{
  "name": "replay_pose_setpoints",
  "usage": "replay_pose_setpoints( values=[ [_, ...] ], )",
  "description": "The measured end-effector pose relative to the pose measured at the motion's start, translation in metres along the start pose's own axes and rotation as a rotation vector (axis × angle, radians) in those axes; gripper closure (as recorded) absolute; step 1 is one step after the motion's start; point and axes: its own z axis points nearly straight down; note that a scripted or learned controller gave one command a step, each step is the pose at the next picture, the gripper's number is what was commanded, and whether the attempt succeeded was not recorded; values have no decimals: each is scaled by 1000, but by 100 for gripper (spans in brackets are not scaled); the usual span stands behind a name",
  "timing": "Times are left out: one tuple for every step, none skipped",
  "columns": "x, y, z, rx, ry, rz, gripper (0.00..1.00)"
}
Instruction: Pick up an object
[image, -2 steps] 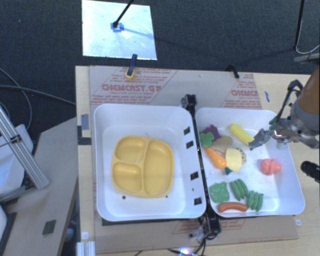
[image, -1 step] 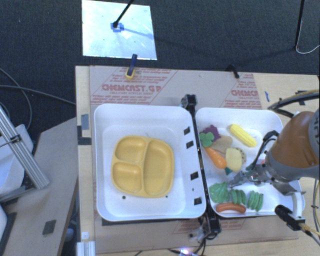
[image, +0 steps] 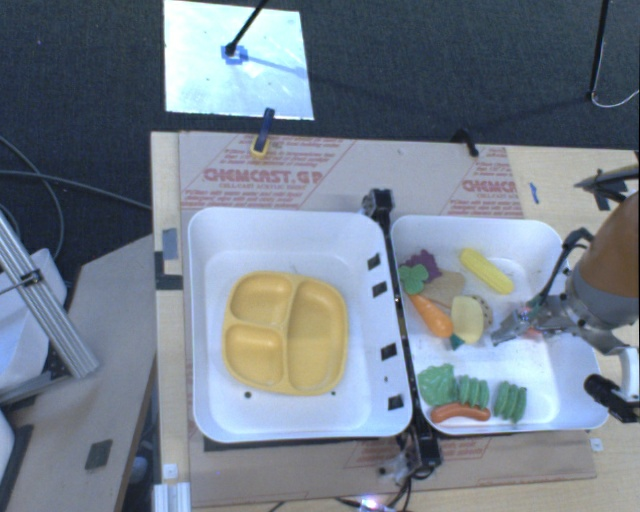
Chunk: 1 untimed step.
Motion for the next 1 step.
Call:
replay_pose_setpoints(
  values=[
    [9, 107, 10, -6, 1, -11, 0]
  ],
)
